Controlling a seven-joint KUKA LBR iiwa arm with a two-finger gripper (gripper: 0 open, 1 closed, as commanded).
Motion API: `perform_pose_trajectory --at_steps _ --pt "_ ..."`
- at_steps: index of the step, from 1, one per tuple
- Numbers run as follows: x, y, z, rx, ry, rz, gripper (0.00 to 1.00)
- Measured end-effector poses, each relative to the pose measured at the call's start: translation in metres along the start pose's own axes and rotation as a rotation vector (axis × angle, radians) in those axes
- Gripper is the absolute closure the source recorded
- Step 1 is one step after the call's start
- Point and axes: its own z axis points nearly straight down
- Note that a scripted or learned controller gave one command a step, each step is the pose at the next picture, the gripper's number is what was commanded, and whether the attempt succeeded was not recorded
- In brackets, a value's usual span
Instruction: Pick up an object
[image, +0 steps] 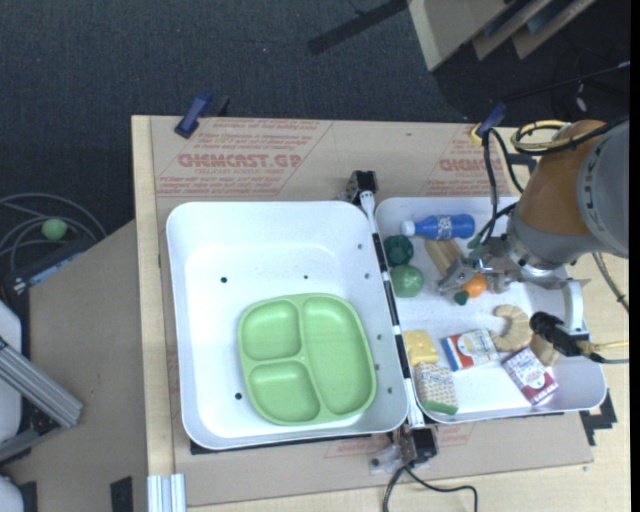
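Observation:
The right bin (580, 385) holds several small objects. Among them are a blue bottle (445, 226) at the back, a green ball (407, 281), a dark green piece (400, 248) and a brown item (442, 254). Toward the front lie a yellow block (420, 347), a red and white box (468, 348), a beige pastry shape (512, 318) and a red packet (530, 372). My gripper (462, 274) is down inside this bin near its middle. A small orange object (474, 287) lies right at its tip, with the brown item just to its left.
The left bin (200, 260) holds a green divided plate (305, 358). A patterned packet (436, 386) lies at the right bin's front left corner. The grey arm with its orange band (555, 190) covers the right bin's back right part. Cables run along the bench's right edge.

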Motion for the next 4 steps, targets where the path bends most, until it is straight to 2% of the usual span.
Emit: perform_pose_trajectory --at_steps 1,2,3,4 --pt "0.001 0.001 -0.010 -0.002 0.000 -0.001 1.00" --pt "0.034 -0.027 -0.090 -0.002 0.001 -0.002 1.00" --pt "0.092 -0.026 -0.177 -0.004 0.001 -0.003 1.00" --pt "0.171 -0.043 -0.144 0.003 0.002 -0.002 1.00"
